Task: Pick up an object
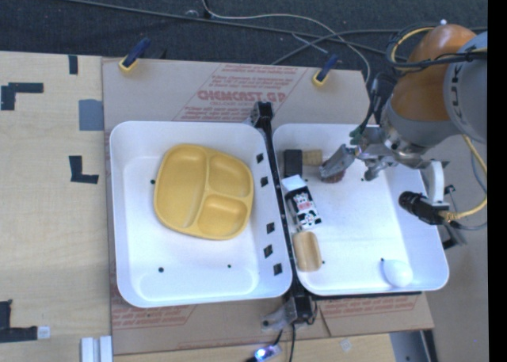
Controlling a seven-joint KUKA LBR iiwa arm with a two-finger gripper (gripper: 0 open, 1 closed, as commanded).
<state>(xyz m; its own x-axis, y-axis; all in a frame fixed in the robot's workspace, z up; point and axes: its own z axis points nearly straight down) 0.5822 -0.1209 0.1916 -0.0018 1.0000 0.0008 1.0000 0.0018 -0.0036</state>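
Note:
My gripper (337,164) reaches in from the right and hangs low over the back left part of the right bin (412,238). A small dark reddish thing (331,177) shows just under its tip, and whether the two touch cannot be made out. Close to the left of the gripper lie a tan block (311,157) and a black block (292,161). Along this bin's left wall lie a white patterned box (301,203) and a brown oblong piece (306,250). A white rounded object (396,273) rests in the front right corner.
The left bin (131,218) holds a yellow divided plate (203,192). A black divider with clips (273,218) runs between the bins. Cables trail across the dark floor behind the bench, and the arm's body (432,107) stands over the right bin's back right.

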